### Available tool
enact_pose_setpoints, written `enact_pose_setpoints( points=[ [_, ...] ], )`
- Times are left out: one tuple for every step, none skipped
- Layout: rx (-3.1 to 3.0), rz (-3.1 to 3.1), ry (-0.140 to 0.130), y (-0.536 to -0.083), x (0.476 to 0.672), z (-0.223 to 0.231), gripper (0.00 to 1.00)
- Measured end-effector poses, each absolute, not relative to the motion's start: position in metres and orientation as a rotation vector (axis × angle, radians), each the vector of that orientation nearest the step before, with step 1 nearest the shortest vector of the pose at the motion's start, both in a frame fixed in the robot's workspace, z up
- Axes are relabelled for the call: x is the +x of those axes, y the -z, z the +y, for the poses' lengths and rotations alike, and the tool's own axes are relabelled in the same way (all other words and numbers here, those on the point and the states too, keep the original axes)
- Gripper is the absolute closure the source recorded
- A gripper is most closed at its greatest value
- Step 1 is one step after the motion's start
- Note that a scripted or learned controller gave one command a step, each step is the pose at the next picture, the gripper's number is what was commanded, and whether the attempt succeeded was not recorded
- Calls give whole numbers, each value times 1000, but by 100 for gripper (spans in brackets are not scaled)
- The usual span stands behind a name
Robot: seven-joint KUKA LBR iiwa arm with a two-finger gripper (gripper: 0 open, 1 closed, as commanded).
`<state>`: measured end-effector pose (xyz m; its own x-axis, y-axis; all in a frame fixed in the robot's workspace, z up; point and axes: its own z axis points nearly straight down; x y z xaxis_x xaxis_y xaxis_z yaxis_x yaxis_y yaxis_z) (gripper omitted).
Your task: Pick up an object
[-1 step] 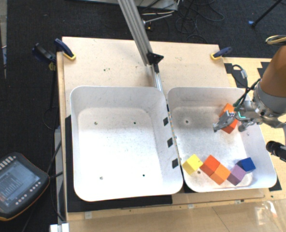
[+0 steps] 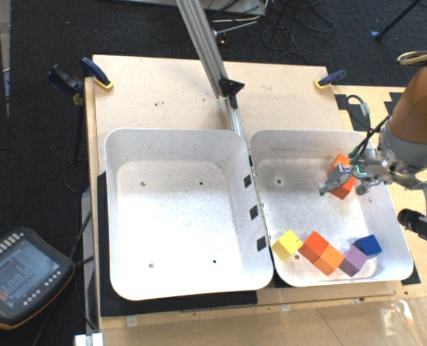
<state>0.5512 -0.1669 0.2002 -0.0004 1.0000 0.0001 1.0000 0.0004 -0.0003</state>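
— Blocks, front row of my right bin [image 2: 397,225], left to right?

— Yellow block [image 2: 287,244], red block [image 2: 315,246], orange block [image 2: 329,259], purple block [image 2: 353,260], blue block [image 2: 368,245]; huddled touching against the near wall, likely slid there.

— Your gripper [image 2: 341,180]?

— I hang it farther back over an orange-red block [image 2: 342,176]. Fingers overlap it; whether they clamp it, I cannot tell. Block's lower part is hidden.

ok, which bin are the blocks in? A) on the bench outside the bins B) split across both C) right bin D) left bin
C: the yellow block, blue block and the others near them lie along the near edge of the right bin.
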Motion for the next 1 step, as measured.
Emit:
enact_pose_setpoints(
  points=[
    [-2220, -2218, -4, -156, 549, -170, 0]
  ],
)
